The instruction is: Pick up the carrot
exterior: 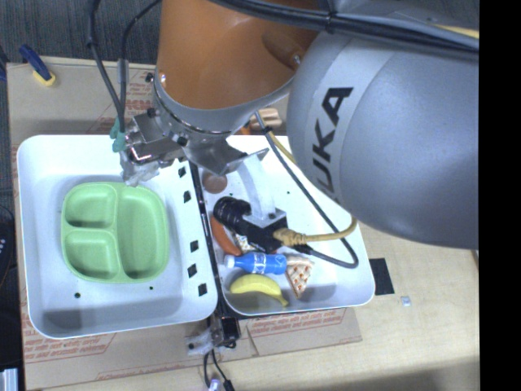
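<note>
**Item 1, carrot**: orange, lying in the right bin against the edge it shares with the left bin; its far end is partly hidden by robot hardware.

**Item 2, pincer**: over the left bin's far edge, just above the far right corner of the green divided plate, well apart from the carrot. Whether it is apart or together cannot be told.

**Item 3, other contents of the right bin**:
- blue-and-white bottle, just beside the carrot's near end
- banana, at the near edge
- speckled wedge, beside the banana
- brown round item, towards the far edge

**Item 4, counter**: carries both bins.
</note>
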Robot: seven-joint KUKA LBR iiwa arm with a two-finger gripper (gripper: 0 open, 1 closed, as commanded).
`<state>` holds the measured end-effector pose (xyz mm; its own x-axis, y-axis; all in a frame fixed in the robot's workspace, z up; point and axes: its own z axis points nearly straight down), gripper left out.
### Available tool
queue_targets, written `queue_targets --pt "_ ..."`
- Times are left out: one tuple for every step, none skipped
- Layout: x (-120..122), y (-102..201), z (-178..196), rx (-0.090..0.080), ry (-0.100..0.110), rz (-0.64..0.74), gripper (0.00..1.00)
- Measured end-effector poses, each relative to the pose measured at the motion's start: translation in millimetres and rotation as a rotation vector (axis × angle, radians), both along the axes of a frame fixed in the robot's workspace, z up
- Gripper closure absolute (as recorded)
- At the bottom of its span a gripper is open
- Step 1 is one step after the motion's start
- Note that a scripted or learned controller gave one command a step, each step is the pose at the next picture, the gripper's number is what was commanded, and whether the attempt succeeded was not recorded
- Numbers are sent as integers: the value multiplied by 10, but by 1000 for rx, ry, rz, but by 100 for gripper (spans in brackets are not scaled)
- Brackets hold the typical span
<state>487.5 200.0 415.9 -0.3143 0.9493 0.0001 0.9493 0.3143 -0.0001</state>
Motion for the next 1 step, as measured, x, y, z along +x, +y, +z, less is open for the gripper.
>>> queue_targets --pt "88 -432 -208 -3 4 -623 100"
